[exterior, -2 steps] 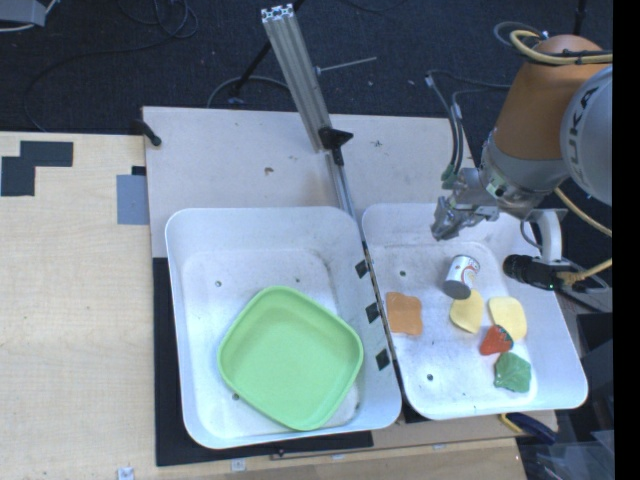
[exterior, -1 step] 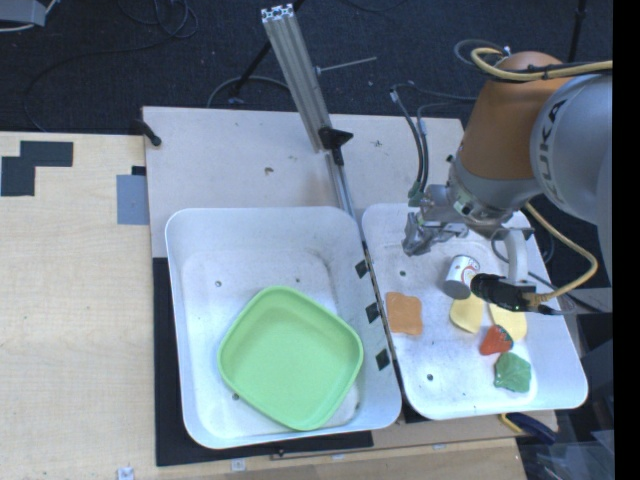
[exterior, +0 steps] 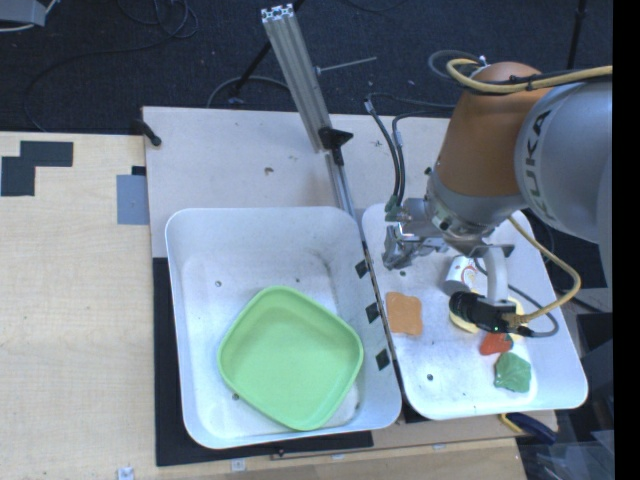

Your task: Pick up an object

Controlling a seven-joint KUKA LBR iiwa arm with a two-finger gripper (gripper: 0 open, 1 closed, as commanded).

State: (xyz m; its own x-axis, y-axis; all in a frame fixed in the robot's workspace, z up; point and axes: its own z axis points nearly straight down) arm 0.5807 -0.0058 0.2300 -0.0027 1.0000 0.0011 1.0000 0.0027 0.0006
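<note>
My gripper (exterior: 398,248) hangs over the far left part of the right bin (exterior: 560,383), close to the wall between the two bins. Just in front of it an orange flat square piece (exterior: 405,313) lies on the bin floor, apart from the gripper. Further right lie a yellow and white object (exterior: 465,313) partly under a black cable, a small red piece (exterior: 495,344) and a green lump (exterior: 513,371). I see nothing in the gripper.
The left bin (exterior: 200,258) holds a light green square plate (exterior: 290,356) in its front half. A slanted metal rail (exterior: 300,68) rises behind the bins. The bulky grey and orange arm (exterior: 500,148) covers the back of the right bin.
</note>
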